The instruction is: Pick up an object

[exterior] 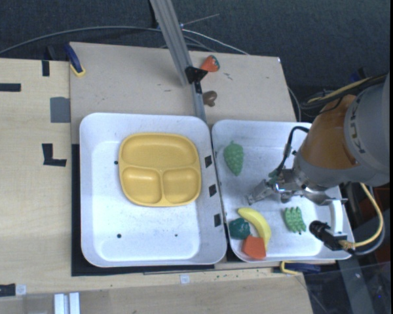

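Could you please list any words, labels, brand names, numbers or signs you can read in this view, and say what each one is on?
None: no readable text in this view.
The yellow divided plate, the banana and the bin walls carry no print.
The black patches on the bench are plain tape, not letters.

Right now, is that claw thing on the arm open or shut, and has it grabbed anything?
Gripper: open, holding nothing; it hangs over bare floor of the right bin, between the green grapes and the banana.
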`<state>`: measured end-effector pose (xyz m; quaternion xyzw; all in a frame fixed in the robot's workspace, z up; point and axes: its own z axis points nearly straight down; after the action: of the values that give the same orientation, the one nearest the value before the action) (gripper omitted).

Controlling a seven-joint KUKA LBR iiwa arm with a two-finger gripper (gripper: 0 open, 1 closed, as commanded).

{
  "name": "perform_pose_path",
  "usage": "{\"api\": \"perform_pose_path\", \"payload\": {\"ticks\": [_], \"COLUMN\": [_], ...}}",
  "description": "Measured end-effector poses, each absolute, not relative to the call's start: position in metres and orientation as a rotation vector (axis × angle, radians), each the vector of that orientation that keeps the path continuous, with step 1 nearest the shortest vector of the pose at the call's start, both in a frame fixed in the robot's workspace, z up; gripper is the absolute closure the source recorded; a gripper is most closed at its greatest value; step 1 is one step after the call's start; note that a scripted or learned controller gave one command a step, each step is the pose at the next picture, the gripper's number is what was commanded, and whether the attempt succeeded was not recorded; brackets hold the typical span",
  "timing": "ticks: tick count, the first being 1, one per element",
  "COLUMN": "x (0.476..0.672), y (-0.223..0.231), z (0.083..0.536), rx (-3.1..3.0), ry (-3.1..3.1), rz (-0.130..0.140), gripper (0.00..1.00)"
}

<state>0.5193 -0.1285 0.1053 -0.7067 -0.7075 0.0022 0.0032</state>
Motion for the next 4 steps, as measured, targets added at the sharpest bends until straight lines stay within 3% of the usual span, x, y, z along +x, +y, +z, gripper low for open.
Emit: {"api": "perform_pose_path", "payload": {"ticks": [1,2,3,4], "x": [0.520,0.518,0.519,0.524], "y": [-0.128,-0.134,-0.133,-0.082], "z": [0.118,0.179,0.205,0.216], "rx": [-2.216,-2.223,-2.221,-2.212], "ry": [-2.221,-2.225,-2.224,-2.228], "rz": [0.004,-0.003,-0.001,-0.002], "gripper": [1.00,1.00,1.00,1.00]}}
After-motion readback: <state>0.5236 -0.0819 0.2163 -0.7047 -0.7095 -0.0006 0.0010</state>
